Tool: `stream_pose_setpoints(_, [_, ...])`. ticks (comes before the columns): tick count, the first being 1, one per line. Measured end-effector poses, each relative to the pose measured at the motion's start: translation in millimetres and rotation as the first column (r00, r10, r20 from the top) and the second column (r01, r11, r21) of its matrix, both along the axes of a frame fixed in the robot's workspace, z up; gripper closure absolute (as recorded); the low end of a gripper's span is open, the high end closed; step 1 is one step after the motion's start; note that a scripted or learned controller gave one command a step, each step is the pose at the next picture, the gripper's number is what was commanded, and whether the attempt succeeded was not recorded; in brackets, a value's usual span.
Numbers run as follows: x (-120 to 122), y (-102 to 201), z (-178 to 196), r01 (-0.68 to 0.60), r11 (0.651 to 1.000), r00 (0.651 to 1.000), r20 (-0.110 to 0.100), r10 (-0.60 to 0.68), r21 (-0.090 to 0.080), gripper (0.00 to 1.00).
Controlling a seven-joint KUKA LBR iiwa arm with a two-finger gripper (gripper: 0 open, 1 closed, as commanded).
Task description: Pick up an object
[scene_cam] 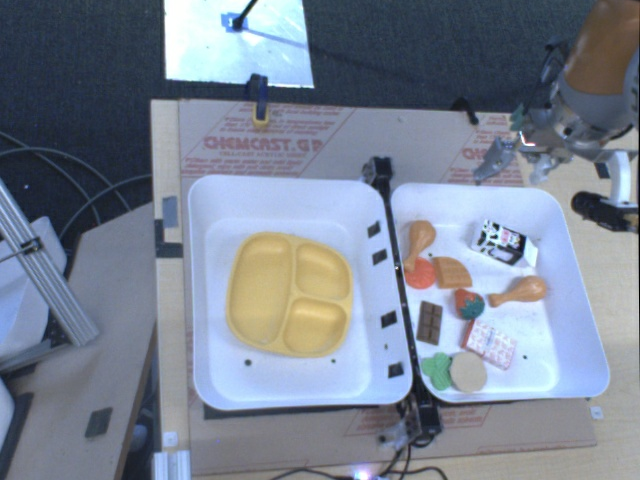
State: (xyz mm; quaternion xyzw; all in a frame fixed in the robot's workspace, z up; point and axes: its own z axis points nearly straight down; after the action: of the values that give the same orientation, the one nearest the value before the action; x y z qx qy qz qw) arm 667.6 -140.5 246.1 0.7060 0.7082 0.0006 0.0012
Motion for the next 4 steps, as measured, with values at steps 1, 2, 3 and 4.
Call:
stream_pose_setpoints(1, [-48,2,-135,-0.002,1.000,1.000,0.020,0.002,-0.003,0.00])
stream_pose_setpoints(2, [-111,9,-162,0.003,1.000,1.000,-0.005,-0.003,0.002,0.00])
stream_pose_setpoints(3, [-159,-8,-162,0.006,1.000,1.000,-0.006,-0.006,0.001,0.00])
stream_pose_setpoints(4, [-155,-6,-151,0.003,1.000,1.000,0.002,-0.003,0.001,1.00])
